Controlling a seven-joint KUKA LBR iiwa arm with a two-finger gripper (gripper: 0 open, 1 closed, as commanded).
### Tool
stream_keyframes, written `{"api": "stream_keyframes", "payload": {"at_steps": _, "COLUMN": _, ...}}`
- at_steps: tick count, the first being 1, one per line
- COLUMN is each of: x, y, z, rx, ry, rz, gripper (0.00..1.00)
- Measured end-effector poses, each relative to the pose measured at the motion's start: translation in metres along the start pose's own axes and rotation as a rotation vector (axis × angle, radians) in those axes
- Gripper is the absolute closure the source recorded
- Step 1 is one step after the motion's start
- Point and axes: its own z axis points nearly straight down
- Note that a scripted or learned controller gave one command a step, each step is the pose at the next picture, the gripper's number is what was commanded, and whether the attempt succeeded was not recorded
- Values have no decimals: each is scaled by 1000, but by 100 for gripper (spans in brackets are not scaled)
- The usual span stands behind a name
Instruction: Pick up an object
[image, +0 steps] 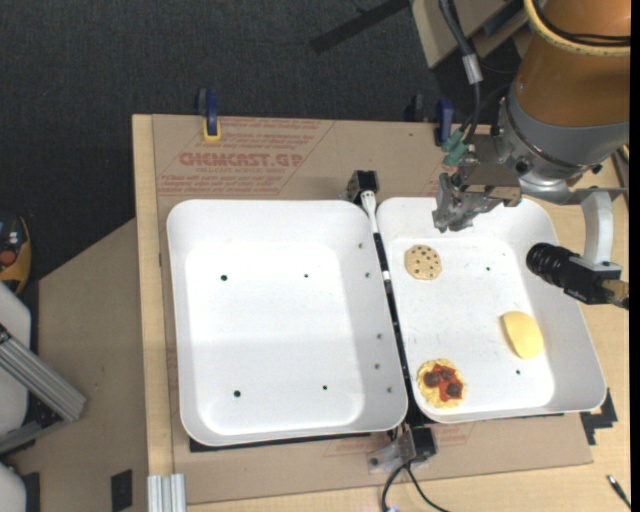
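1. Three candidate things in the right bin: a chocolate-chip cookie near the far left part, a yellow lemon-like piece toward the right side, a small pizza-like round with red topping at the near left corner. All three well apart, none touching another.
2. Gripper above the far edge of the right bin, beyond and a little right of the cookie, apart from it. Nothing seen between the fingers; whether spread or closed, cannot tell.
3. Nothing lying between gripper and cookie. A black cylindrical fitting reaching over the right rim of the bin, just beyond the yellow piece.
4. Left bin just beside, white, with a few small dark dots on its floor. Black clips at the seam between the bins, far and near.
5. Brown board beneath both bins, printed in red "CHEMCAST GP"; smaller lines of print too fine to read. A blue and yellow clamp on its far edge.
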Motion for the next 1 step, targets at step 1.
{"api": "stream_keyframes", "payload": {"at_steps": 1, "x": 58, "y": -41, "z": 65, "rx": 22, "ry": -2, "rz": 3, "gripper": 100}}
